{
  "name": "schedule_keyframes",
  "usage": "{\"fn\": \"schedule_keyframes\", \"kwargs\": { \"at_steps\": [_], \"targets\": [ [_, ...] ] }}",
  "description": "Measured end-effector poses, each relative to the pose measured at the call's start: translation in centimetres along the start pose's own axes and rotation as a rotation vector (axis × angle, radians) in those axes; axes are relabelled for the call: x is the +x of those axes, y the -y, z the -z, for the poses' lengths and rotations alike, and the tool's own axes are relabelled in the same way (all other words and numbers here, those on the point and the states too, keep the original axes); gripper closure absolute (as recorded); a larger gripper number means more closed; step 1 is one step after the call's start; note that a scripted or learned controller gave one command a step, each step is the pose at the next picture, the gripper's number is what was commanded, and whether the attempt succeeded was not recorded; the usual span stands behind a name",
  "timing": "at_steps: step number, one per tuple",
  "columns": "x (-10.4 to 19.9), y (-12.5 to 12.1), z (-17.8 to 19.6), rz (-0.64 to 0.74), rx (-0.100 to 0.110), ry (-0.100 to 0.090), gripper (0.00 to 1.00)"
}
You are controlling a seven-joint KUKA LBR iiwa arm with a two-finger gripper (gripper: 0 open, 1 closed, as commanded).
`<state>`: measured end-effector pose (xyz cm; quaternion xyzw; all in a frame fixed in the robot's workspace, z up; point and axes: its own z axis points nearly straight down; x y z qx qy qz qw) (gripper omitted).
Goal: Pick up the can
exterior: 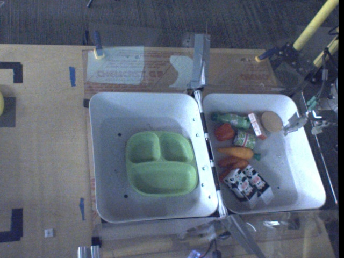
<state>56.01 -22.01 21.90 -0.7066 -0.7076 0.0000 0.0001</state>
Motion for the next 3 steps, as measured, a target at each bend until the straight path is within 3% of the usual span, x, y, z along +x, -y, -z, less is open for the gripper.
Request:
{"fn": "schedule_keyframes", "kwargs": {
  "at_steps": [1, 2, 3],
  "targets": [
    [0.6, 6.3, -11.3, -0.072, 0.007, -0.011, 0.0],
    [0.4, 6.1, -10.2, -0.074, 0.0, -0.005, 1.0],
    [0.9, 8.0, 0.7, -0.095, -0.001, 0.002, 1.0]
  ]
}}
